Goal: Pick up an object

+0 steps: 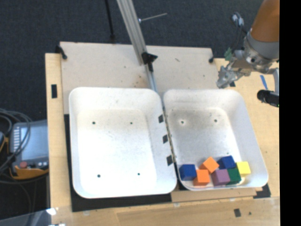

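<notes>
Several small coloured blocks lie bunched in the right bin's (244, 108) near corner: a blue block (187, 171), two orange blocks (210, 164), a purple block (220, 176), a green block (234, 175), a yellow block (243, 168) and another blue one (227, 162). My gripper (226, 77) hangs above the far right rim of that bin, well away from the blocks. Nothing shows between its fingers.
The left bin (75, 126) sits beside the right one, divided by a black-clipped seam. A slanted aluminium rail (131, 25) rises from behind the bins. A control pendant (28, 149) and cables lie off the bench at left.
</notes>
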`<state>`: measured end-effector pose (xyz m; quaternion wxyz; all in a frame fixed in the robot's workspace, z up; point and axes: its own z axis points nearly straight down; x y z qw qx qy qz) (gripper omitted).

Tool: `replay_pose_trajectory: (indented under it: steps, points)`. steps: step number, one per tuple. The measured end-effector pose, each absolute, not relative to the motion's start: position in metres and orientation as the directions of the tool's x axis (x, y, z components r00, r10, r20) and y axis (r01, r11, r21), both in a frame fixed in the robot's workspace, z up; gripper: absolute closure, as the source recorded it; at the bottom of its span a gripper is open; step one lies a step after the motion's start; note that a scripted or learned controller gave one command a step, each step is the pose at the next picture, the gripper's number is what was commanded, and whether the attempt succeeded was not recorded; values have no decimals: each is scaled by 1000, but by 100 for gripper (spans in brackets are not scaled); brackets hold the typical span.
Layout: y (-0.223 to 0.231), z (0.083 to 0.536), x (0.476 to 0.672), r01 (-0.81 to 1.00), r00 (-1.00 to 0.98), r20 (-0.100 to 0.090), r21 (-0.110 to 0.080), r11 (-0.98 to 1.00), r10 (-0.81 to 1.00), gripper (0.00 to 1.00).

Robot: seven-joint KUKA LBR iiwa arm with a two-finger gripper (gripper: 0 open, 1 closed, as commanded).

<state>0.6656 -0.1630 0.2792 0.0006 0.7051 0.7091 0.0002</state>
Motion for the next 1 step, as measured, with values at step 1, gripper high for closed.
replay_pose_trajectory:
  steps: [1]
  points:
    - [-103, 270, 655, 1000, -6, 1, 0, 6, 1000, 100]
